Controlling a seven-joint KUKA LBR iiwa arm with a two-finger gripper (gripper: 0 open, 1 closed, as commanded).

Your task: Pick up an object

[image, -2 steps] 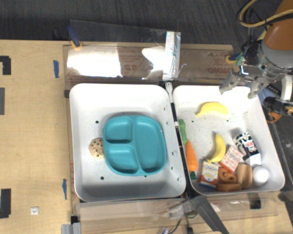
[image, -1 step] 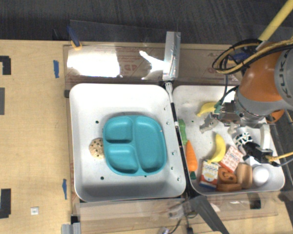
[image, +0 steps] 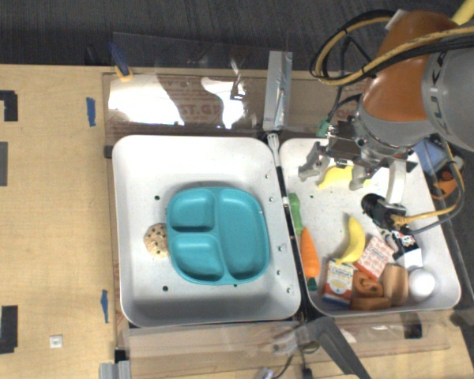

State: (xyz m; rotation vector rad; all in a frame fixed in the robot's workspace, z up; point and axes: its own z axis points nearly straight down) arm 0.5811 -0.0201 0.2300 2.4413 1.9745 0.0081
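We see the gripper (image: 334, 172) low over the far end of the right bin (image: 328, 212), with its jaws spread wide and a small yellow piece (image: 332, 179) lying in the gap between them. Nothing is clamped as far as we can tell. The piece rests on the bin floor and neither finger looks pressed against it. We judge the gripper sits there because that piece lies apart from the rest, with bare floor around it, so the fingers have room on both sides. The piece is plain yellow and stubby, partly hidden under the gripper, so we cannot name it more closely. The other candidates crowd the near end of the same bin: a banana (image: 351, 239), a carrot (image: 309, 259) along the left wall, a slim green item (image: 295, 212) above it and 2 small cartons (image: 340, 279) packed tightly. On the counter the left bin (image: 126, 156) holds a teal divided plate (image: 217, 234) and a cookie (image: 156, 239) just beside it.
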